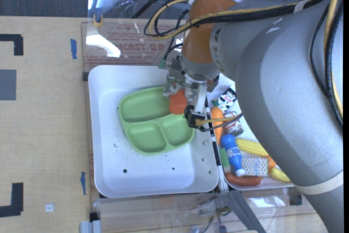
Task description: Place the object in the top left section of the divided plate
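The claw [182, 96] is hovering at the green divided plate's [147, 133] right edge, apparently gripping an orange object [177, 103], so the release into a section is remaining.

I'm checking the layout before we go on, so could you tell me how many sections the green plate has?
3. The green plate has one long section along its far side and two smaller ones nearer the camera, one at left, one at right. The gripper hides part of the right edge.
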You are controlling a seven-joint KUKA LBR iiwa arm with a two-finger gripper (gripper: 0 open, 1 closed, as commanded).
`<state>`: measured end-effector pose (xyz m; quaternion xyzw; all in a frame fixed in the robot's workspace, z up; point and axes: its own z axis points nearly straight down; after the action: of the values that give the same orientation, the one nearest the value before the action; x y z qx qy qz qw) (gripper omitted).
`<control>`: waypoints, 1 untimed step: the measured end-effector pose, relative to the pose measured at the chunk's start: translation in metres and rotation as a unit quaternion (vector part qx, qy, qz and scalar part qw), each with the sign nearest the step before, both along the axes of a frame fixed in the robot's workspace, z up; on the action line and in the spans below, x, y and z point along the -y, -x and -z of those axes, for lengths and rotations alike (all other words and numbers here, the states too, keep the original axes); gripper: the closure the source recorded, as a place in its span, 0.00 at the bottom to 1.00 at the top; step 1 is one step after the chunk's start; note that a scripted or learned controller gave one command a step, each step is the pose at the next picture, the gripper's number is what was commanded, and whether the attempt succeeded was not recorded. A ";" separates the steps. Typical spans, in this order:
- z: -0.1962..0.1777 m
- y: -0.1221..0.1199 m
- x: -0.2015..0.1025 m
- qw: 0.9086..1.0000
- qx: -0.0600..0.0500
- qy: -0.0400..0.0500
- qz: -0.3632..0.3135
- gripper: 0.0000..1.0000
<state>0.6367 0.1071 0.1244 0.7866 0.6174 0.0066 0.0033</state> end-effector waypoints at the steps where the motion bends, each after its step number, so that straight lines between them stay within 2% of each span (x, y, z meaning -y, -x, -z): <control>1: 0.013 -0.019 -0.012 0.993 0.000 -0.014 0.119 1.00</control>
<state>0.6557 0.1187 0.1112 0.8546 0.5191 0.0146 -0.0066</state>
